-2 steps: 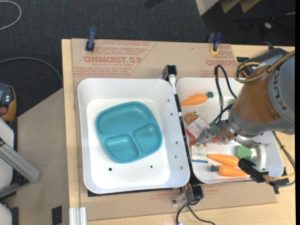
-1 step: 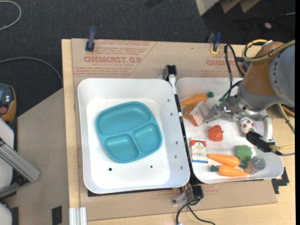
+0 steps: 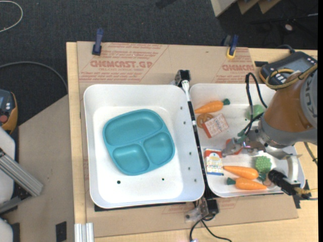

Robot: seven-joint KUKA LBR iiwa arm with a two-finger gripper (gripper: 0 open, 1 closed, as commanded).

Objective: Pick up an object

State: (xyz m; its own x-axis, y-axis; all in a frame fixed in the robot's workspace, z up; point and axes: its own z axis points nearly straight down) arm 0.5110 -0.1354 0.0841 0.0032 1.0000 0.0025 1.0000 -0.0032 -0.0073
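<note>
The object to pick is not yet chosen: the shallow white right bin (image 3: 292, 188) on the worktop holds two orange toy carrots (image 3: 241, 172) at its near edge, a green bumpy piece (image 3: 262, 163) beside them, and small printed cartons. The grey arm's hand (image 3: 236, 146) sits low in that bin's middle; its state I cannot tell. This looks like the reaching step, and the next move calls for settling over one item.

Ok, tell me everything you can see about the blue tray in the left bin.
The blue tray is a teal divided plate, seemingly smooth plastic, with rounded corners and three compartments: one long, two smaller. It lies flat and right way up, slightly rotated, near the middle of the left bin. Its compartments hold nothing, and it touches just the bin floor.
</note>
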